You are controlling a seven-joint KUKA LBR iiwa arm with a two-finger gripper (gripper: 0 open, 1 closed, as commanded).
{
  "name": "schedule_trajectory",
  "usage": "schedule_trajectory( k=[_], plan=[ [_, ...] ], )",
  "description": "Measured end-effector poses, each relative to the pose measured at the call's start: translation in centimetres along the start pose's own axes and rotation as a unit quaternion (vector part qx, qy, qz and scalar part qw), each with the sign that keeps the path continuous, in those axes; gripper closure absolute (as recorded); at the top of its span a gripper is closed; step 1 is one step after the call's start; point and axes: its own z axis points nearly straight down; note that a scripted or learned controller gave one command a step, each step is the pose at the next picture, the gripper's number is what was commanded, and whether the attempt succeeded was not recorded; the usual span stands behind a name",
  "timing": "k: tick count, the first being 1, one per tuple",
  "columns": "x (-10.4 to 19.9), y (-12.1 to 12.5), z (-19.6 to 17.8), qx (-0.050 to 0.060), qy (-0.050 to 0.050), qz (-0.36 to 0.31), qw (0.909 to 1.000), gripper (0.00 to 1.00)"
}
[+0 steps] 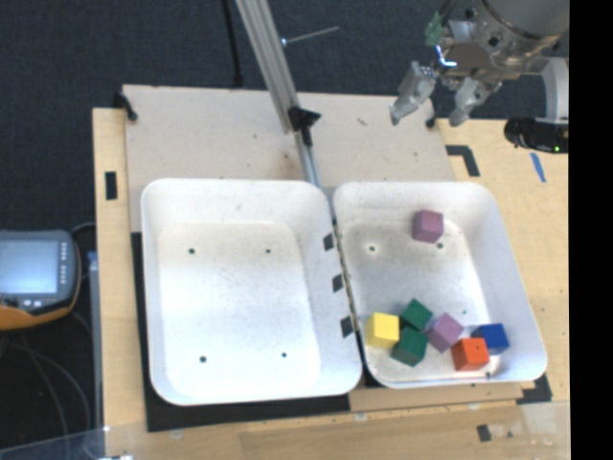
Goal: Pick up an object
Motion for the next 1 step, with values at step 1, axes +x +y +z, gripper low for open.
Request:
schedule_trajectory(
  k=[1],
  plan=[
    [7.11, 0.78, 1.25, 0.001, 0.001, -0.005, 1.0000, 0.00]
  ],
)
